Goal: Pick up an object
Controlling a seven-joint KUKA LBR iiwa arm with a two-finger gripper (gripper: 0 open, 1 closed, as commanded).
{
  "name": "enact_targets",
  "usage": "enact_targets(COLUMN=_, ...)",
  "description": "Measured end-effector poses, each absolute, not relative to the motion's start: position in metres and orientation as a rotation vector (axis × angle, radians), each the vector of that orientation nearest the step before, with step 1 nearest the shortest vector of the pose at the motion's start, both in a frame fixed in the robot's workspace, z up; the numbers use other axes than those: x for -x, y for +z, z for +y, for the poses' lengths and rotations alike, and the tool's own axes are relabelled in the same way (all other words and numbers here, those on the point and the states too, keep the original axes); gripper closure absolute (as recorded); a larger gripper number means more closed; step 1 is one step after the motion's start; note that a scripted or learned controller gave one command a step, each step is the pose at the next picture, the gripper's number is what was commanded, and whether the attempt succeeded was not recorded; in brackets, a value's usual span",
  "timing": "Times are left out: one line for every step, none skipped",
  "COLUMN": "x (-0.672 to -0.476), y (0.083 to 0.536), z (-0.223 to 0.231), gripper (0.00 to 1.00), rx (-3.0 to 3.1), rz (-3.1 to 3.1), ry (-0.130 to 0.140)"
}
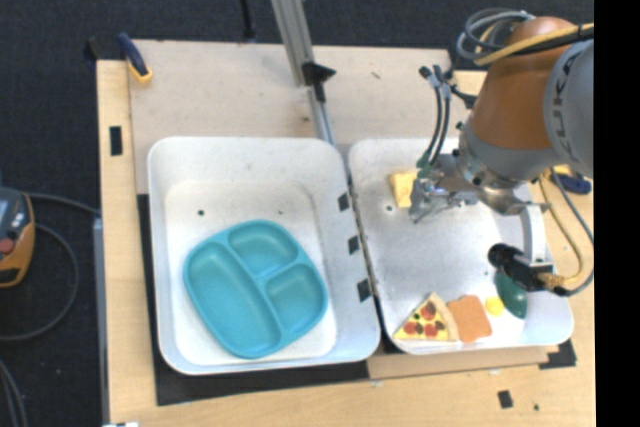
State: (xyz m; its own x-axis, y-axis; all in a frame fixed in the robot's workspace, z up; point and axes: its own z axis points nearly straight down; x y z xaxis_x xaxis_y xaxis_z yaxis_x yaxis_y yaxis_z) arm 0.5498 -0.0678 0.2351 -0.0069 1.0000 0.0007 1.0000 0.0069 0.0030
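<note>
So my gripper (433,198) is down low in the right-hand shallow white bin (445,260), over the upper left part of its floor. From this angle I honestly can't tell if it's spread or closed, since the wrist and cabling cover most of it. I don't see anything pinched in it either. Just beside it, on the side facing the other bin, sits a small pale yellow wedge-shaped block (402,187). It's the closest thing to grab and it's lying on the bin floor near the top left corner. I can't say if I'm actually touching it. My grey arm with the orange band (520,110) comes in from the right, over the bin's far edge. The rest of the stuff in this bin is well away from me, lined up along the near edge: a toy pizza slice with red toppings (424,321), a flat orange slab (468,318) right next to it, then a tiny yellow piece (494,305), then a dark green rounded thing (514,300) toward the near right corner. The left-hand white bin (200,175) has a teal plastic plate with three compartments (256,287) lying flat in its near half. Both bins sit side by side on the pale wooden bench (220,85).
</note>
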Motion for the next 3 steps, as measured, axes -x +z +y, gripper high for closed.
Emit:
enact_targets(x=-0.574, y=0.227, z=-0.025, gripper=1.00, rx=-2.213, rz=2.228, ry=0.003)
enact_targets(x=-0.595, y=0.233, z=0.012, gripper=1.00, rx=-2.214, rz=2.227, ry=0.003)
enact_targets(x=-0.612, y=0.229, z=0.066, gripper=1.00, rx=-2.213, rz=2.229, ry=0.003)
